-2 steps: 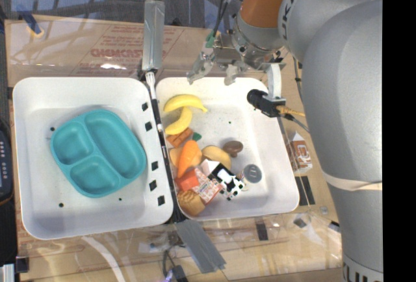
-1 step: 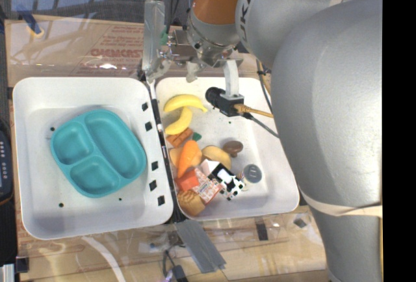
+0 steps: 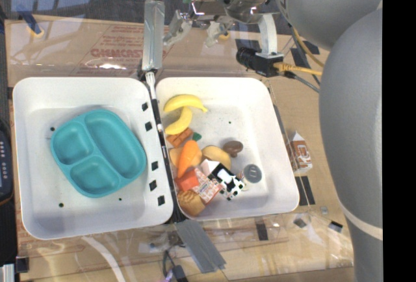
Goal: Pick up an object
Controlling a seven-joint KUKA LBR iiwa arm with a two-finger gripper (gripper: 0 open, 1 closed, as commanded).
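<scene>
Grey arm reaches in from the right, raised; pincer (image 3: 195,26) spread, gripping nothing, beyond the bins' far edge. Curved yellow plastic banana (image 3: 182,105) lies in the right white bin (image 3: 276,151), far-left corner.

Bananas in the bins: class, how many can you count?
2, both in the right bin near its upper left: one banana at the top, a second banana just below it. The toy pile could hide more.
</scene>
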